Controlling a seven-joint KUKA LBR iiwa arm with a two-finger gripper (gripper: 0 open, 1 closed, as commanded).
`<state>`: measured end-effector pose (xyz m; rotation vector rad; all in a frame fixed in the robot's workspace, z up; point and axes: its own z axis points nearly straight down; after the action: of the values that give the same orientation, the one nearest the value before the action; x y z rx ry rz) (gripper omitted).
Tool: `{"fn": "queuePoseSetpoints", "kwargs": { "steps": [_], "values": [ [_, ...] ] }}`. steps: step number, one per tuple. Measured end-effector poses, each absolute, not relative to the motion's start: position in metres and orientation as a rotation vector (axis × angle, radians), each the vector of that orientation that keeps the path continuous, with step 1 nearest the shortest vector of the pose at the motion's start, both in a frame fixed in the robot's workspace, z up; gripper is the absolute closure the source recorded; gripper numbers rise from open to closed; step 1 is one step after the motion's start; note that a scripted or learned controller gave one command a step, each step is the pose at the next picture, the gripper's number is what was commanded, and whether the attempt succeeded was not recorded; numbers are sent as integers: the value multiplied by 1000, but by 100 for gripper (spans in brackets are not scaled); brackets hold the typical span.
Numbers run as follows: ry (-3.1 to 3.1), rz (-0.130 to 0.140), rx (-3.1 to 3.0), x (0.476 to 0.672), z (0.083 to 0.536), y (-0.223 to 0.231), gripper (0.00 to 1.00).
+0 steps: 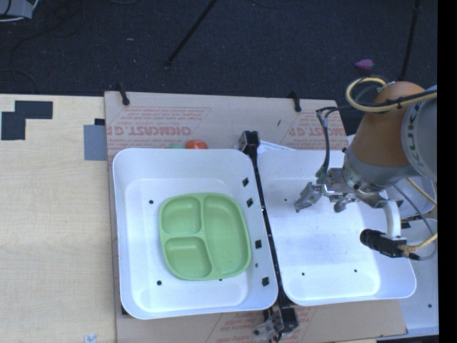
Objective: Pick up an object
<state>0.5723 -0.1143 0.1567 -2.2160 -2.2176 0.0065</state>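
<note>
Two shallow white bins side by side on cardboard sheet (214, 123) w/ red print. Left bin (136, 191), right bin (335, 277).

Left bin: 1 item, a green divided plate (205, 234), 3 compartments, lying flat near centre, slightly toward the bin's right wall. Not touched by anything.

Behind left bin's far rim: 1 small orange-red object (196, 145) on the cardboard, partly hidden by the rim; a hint of green just left of it, too small to tell what it is.

Right bin: floor bare white apart from a few small dark dots; arm (389, 131) over its far-right part. 1 arm, grey w/ orange band, entering from right. Gripper (325, 197) over upper-middle of right bin, well apart from the plate, w/ the divider between bins in between. 2 fingers (307, 197) seen, pointing left-down; they look spread, nothing between them, though res. is poor here so not certain.

1 black cylindrical part (382, 243) juts from wrist area over right side of right bin. Yellow cable loop (364, 91) atop the arm.

Black clamps (248, 141) along the seam between bins, approx. 2 groups: far end and near end.

Wooden benchtop (50, 227) left, w/ dark tape patches.
</note>
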Motion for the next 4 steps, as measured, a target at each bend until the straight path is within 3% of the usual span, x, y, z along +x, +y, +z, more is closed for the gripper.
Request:
{"fn": "queuePoseSetpoints", "kwargs": {
  "steps": [2, 3, 4],
  "values": [
    [-2215, 5, -2221, 569, 86, -109, 0],
    [-2211, 3, -2227, 569, 98, -110, 100],
    [-2217, 0, -2227, 565, 147, -119, 100]
  ]
}}
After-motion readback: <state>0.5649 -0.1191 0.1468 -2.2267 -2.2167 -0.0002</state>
